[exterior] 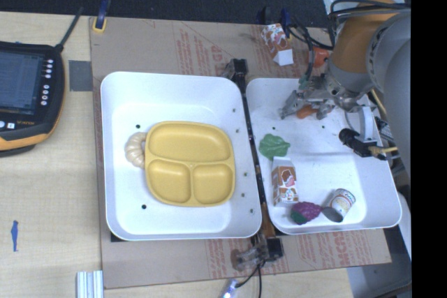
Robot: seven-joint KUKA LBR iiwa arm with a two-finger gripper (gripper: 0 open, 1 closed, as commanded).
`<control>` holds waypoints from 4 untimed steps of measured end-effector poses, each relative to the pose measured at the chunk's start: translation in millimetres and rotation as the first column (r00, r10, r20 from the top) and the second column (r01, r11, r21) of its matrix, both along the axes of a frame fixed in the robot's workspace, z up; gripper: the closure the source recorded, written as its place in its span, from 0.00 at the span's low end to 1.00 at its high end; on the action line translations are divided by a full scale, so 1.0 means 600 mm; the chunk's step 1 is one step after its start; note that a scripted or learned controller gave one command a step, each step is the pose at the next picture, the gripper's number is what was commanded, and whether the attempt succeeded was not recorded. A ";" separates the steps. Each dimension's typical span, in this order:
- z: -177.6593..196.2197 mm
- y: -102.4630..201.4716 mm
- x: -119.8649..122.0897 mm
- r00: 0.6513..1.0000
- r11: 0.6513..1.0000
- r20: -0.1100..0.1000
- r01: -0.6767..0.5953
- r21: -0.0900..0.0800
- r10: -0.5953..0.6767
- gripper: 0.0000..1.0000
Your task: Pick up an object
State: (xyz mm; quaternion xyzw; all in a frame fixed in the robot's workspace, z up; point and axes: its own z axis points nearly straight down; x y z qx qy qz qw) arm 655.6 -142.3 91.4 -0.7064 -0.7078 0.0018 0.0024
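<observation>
A grey arm with an orange band [367,28] reaches in from the right over the desk [49,192], its claw [307,107] low over the far end of the right bin [374,199]; from where I stand I cannot tell how the claw is set, and something small and orange-red shows right at it, too unclear to name. Nearer in that bin lie the loose items: a green leafy piece [274,146] near the left wall, a small brown-and-white carton [284,183] just below it, a purple piece with a green tip [305,211] beside the carton's near end, and a small can [340,204] on its side just right of the purple piece. The left bin [126,101] carries a yellow divided tray [188,162] with a pale, ridged item [135,149] touching its left edge. A handheld control pad [28,98] sits at the desk's left edge, and a small printed box [276,40] rests beyond the bins.
</observation>
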 end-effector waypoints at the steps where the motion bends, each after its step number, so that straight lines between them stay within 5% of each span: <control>1: 0.011 -0.117 0.001 1.000 1.000 0.005 -0.001 -0.001 0.001 0.00; 2: 0.001 -0.029 0.001 1.000 1.000 0.002 -0.004 -0.001 0.004 0.00; 3: 0.018 -0.030 0.001 1.000 1.000 0.000 -0.007 -0.001 0.007 1.00; 4: 0.094 -0.075 -0.128 1.000 1.000 0.003 -0.002 -0.002 0.002 1.00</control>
